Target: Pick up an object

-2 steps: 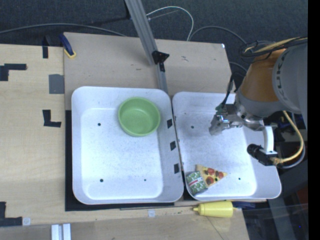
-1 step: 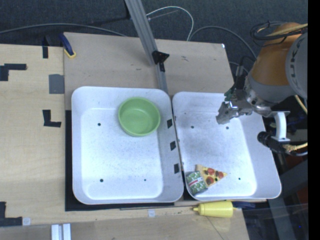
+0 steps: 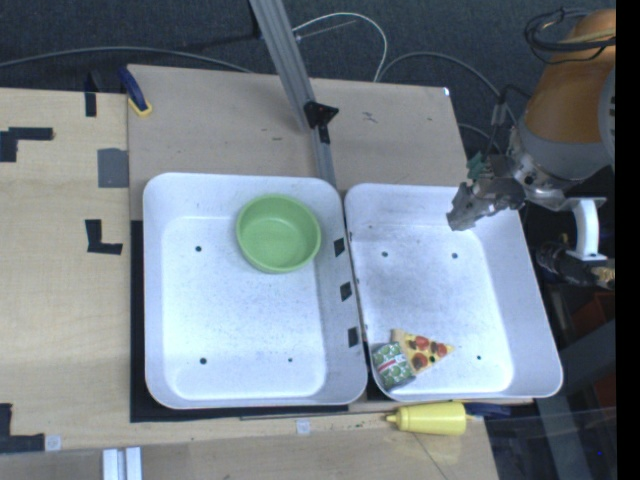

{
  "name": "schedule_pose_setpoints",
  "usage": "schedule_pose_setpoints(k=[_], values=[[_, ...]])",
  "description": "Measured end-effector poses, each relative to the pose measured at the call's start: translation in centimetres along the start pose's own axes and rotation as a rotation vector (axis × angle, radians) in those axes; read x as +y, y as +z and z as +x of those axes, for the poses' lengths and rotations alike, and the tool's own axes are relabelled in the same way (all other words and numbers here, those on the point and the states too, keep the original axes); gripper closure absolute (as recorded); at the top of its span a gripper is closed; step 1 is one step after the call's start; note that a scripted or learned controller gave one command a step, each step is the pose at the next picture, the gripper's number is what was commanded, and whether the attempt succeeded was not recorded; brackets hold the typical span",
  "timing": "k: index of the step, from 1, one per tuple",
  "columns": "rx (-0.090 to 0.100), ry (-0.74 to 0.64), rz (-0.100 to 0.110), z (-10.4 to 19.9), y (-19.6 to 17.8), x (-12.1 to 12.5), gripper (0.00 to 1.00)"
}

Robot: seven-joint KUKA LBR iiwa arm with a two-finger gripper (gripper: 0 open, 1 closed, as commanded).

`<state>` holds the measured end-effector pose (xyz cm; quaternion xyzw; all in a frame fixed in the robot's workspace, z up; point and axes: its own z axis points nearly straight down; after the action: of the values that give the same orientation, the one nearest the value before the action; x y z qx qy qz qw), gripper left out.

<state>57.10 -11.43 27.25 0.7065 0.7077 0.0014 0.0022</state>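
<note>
Two shallow white bins sit side by side on a wooden bench, seen from above at a slant. The left bin (image 3: 170,298) holds a green bowl (image 3: 278,233), upright, in its far half, toward the right wall; the rest of its floor is bare. The right bin (image 3: 470,298) holds a slice of toy pizza (image 3: 422,349) and a small green packet (image 3: 392,364), touching each other at the near left corner, close against the bin's near wall. A yellow bottle (image 3: 432,418) lies on its side on the bench, just beyond the right bin's near rim. The grey and orange arm reaches in from the right, and its gripper (image 3: 466,211) hangs over the right bin's far right corner, well apart from every object. Its dark fingers look drawn close together with nothing between them. The middle of the right bin's floor lies open.
</note>
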Motion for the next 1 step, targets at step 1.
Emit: schedule_pose_setpoints(k=[1], values=[[0.002, -0.003, 0.006, 4.02, 0.58, 1.68, 1.00]])
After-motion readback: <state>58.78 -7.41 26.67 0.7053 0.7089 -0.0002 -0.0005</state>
